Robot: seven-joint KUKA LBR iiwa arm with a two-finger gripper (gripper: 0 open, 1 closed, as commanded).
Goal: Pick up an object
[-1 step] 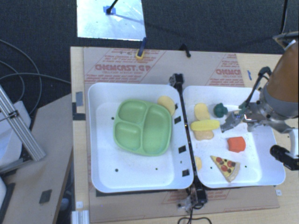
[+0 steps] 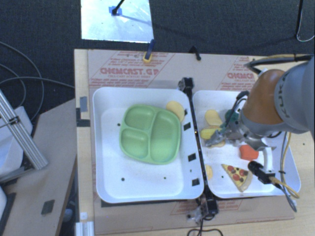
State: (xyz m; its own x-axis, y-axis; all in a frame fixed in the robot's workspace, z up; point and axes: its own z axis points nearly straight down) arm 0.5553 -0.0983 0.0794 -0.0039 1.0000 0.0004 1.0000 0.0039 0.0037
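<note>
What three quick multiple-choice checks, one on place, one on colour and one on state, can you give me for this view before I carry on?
1. Where does the green divided plate lie?
A. In the left bin
B. In the right bin
C. On the cardboard behind the bins

2. What colour is the band above the arm's wrist?
A. Blue
B. Orange
C. White

3. How does the pizza slice lie?
A. Lifted between the fingers
B. Flat on the right bin's floor, apart from the gripper
C. On the green divided plate

Answers:
1 A: the plate rests on the floor of the left bin.
2 B: the band reads orange against the grey arm.
3 B: the slice lies near the front of the right bin, while the gripper is low by the yellow pieces further back.
</note>
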